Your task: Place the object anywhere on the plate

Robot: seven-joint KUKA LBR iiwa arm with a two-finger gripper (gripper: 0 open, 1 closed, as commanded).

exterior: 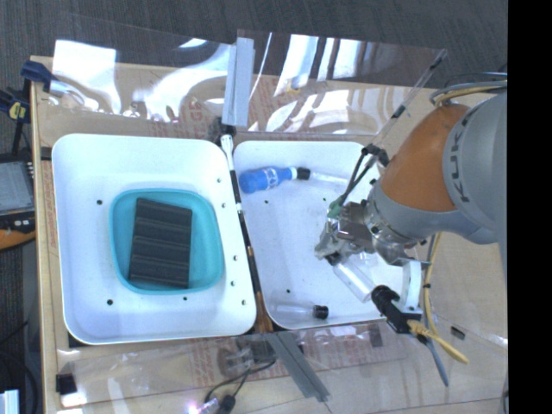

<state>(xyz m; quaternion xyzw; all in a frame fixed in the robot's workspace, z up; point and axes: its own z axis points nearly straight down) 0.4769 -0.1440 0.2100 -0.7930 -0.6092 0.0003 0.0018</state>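
Glossy white plastic bins [78, 158]; blue plate [205, 231] smooth plastic; ribbed matt dk-grey block [161, 242]; clear plastic bottle [274, 178].

Dark ridged block [160, 242] on blue plate [207, 257], left bin [78, 171].

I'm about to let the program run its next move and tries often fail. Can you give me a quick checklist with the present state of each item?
1. Square blue plate lies in the left white bin: ok.
2. Plate free to receive an object: not ok, a dark ribbed rectangular block covers most of its middle.
3. Objects within reach in the right white bin: ok, a blue bottle with a dark cap near the far wall, a clear tube with a black cap near the front wall.
4. Gripper over the right bin: ok.
5. Something between its fingers: cannot tell.
6. Path to the plate: cannot tell.
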